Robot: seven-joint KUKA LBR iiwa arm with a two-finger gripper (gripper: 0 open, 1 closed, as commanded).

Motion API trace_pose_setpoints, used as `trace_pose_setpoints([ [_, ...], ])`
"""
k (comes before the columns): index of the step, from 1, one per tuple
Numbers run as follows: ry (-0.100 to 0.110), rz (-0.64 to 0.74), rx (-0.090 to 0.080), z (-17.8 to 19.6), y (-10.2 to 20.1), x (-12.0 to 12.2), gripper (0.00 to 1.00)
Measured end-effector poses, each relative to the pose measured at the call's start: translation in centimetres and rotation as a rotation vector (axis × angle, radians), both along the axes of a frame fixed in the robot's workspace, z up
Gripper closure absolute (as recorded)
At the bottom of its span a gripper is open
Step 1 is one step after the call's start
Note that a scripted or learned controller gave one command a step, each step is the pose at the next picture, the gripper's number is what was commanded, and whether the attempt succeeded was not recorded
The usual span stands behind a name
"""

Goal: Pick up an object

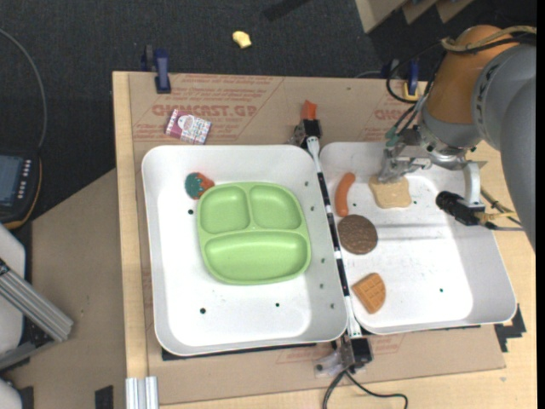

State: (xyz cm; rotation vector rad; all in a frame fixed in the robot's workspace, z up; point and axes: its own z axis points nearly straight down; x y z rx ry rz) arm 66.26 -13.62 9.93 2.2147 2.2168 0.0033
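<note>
Gripper (pixel 393 170) hangs low at the back of the right bin (pixel 477 309), its tips right at the top edge of the toast (pixel 392 195); whether they are spread or pinched I cannot tell. Coming in so close to that edge, the tips may well slide off or tip the slice, or nudge it toward the sausage (pixel 342 193) without lifting anything.

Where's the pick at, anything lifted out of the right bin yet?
Done: the gripper is down in the right bin, right at the tan bread slice. In hand: nothing visibly lifted; the slice looks flat on the bin floor, and I can't see whether it is gripped. Left: grasp and lift. The sausage, brown patty and orange cracker lie untouched.
</note>
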Motion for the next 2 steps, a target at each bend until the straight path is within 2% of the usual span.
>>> trace_pose_setpoints([
  [1,0.002,-0.006,-0.001,4.3,-6.1,-2.2,1.0],
  [2,0.007,0.004,0.008,9.6,1.9,-8.0,1.0],
])
